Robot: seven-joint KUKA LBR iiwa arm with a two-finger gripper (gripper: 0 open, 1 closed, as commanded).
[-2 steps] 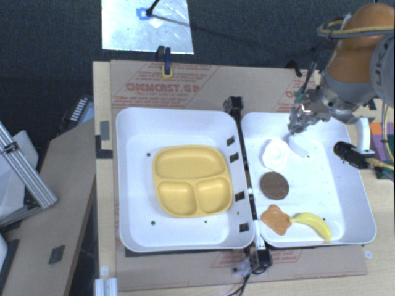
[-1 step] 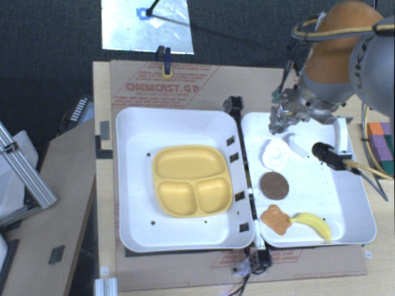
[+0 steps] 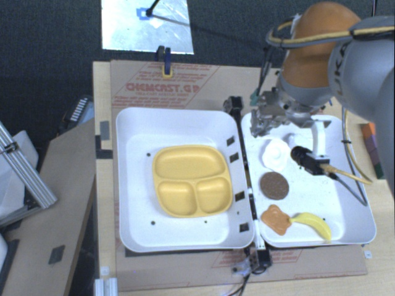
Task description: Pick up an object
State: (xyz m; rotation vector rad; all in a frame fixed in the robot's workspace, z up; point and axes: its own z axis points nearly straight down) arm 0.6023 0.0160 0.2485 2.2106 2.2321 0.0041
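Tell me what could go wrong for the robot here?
The tool hangs at the far left corner of the right bin, close to its wall, so it might bump the wall on the way down. The white cup, brown cookie, orange toy and banana lie close together, so grabbing one could knock another away.

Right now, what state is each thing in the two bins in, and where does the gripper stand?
Yellow tray: flat in the left bin, compartments bare.
White object: right bin, just below the gripper.
Brown disc: lying flat.
Orange piece: beside the banana.
Banana: lying loose, ungripped.
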